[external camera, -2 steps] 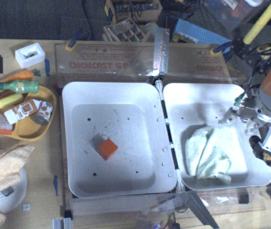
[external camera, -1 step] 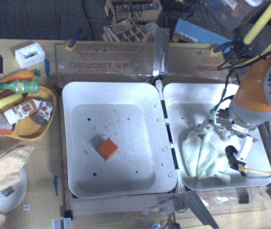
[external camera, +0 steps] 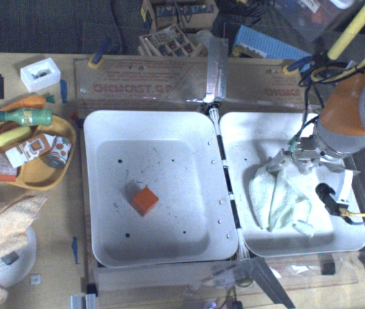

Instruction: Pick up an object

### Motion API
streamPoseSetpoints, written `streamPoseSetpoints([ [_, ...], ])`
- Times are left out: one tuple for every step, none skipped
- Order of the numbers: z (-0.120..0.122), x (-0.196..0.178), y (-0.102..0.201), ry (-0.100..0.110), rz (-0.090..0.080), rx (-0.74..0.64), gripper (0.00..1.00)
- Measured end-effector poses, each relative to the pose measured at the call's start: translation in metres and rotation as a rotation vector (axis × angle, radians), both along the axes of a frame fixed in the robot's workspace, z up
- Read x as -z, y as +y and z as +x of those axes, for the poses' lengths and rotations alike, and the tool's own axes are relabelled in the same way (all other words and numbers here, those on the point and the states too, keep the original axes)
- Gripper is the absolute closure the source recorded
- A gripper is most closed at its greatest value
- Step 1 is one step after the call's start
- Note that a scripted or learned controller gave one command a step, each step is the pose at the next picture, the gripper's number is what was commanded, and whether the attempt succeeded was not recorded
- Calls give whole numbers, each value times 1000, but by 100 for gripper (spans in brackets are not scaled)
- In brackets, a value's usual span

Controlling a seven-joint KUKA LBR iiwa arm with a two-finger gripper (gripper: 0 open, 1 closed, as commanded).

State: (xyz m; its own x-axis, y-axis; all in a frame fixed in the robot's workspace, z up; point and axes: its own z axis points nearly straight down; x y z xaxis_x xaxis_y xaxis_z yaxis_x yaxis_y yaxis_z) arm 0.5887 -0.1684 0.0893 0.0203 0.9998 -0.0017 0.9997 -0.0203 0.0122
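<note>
Reaching into the right bin (external camera: 356, 237), the gripper (external camera: 296, 163) pinches the white cloth (external camera: 275, 195); 1 orange block (external camera: 145, 201) sits left.

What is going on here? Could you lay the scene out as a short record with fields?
left bin: holds one orange block, near its middle
right bin: holds a crumpled white cloth
arm: reaches in from the right, above the right bin
gripper: at the cloth's upper edge
beside the bins: a yellow bowl of toy food, at left
</note>
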Motion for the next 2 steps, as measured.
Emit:
streamPoseSetpoints([
  [14, -1, -8, -3, -9, -580, 0],
  [57, 0, 31, -1, -8, -655, 0],
])
